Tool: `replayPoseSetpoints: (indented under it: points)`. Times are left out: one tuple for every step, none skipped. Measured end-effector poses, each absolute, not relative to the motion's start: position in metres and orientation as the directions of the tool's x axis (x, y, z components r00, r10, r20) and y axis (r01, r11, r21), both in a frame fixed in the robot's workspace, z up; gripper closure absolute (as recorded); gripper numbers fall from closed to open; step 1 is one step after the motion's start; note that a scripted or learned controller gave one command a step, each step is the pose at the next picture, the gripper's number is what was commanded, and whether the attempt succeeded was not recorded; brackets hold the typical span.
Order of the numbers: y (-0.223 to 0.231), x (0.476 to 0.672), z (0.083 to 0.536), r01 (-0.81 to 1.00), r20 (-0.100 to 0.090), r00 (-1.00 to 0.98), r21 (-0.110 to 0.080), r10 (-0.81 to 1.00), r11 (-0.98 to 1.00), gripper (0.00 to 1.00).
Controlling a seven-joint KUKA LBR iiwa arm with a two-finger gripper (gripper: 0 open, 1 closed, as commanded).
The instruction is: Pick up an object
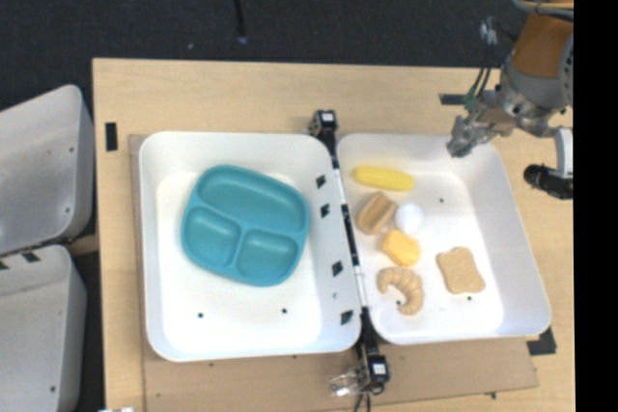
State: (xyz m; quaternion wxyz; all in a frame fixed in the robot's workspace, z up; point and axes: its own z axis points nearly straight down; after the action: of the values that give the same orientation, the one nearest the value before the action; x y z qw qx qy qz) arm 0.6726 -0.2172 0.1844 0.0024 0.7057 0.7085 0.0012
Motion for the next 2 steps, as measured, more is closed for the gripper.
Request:
replayPoseSetpoints:
  points:
    - [-0.222, 0.674, 0.229, 1.0, -0.002, -0.005, 0.005, 1.0, 0.005, 1.0]
    - [-0.223, 0.675, 0.269, 1.0, -0.002, -0.008, 0.005, 1.0, 0.008, 1.0]
